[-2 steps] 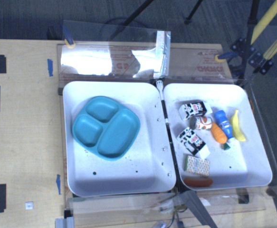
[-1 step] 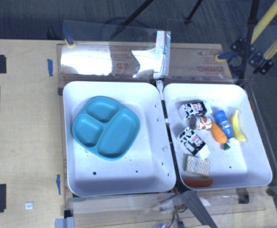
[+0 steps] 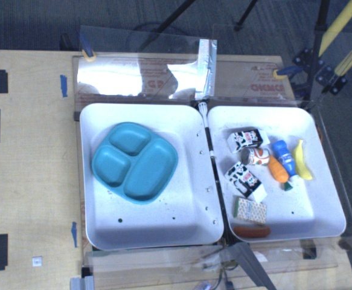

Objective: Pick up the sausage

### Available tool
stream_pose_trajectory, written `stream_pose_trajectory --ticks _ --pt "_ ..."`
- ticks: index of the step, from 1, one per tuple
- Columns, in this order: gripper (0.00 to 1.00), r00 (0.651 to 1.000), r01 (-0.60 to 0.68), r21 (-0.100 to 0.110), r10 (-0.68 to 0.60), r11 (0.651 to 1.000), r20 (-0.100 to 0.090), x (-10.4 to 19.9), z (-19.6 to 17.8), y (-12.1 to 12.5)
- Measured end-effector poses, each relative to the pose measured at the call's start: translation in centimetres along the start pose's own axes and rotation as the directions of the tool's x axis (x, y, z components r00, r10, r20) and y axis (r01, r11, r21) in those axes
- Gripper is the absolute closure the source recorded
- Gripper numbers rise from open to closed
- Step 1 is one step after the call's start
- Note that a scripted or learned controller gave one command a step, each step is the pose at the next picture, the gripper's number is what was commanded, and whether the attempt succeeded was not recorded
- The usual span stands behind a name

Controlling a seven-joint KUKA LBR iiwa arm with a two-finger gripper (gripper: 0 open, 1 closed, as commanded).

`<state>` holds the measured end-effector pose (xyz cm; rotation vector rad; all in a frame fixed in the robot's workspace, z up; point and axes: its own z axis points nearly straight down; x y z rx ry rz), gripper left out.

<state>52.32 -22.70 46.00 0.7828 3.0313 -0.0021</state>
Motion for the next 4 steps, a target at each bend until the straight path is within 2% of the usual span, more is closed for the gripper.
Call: stream_pose_trajectory --ticks 4 --pt "1.00 1.000 0.003 -0.003 -0.003 1.000 0.020 -1.3 -3.6 0.3"
